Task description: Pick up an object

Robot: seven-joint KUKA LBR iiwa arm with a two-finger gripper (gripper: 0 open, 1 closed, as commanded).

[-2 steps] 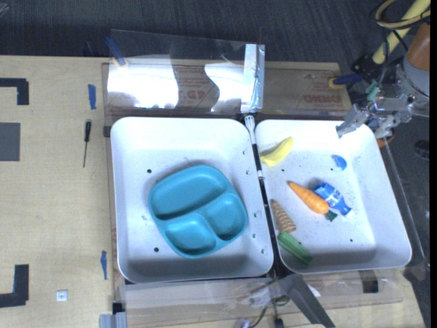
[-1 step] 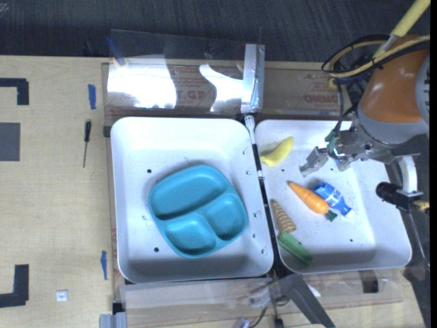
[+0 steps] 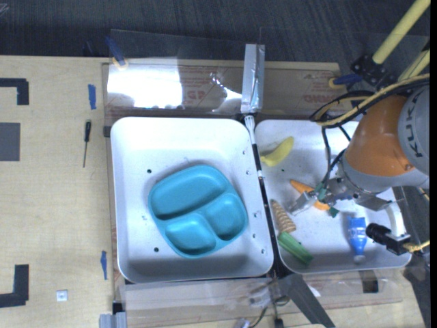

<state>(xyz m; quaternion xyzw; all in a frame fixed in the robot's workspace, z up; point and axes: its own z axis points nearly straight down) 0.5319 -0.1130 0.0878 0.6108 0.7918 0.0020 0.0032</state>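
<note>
Below me a pale wooden bench (image 3: 48, 203) with black corner marks carries a cardboard sheet (image 3: 300, 84) under clear plastic that glares white at the left, while dark grey carpet (image 3: 205, 5) runs along the top and a yellow pole (image 3: 408, 19) slants across the corner.

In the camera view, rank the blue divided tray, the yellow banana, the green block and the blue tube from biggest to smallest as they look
1. blue divided tray, by far the largest.
2. yellow banana.
3. and 4. green block and blue tube: too alike to rank.
</note>
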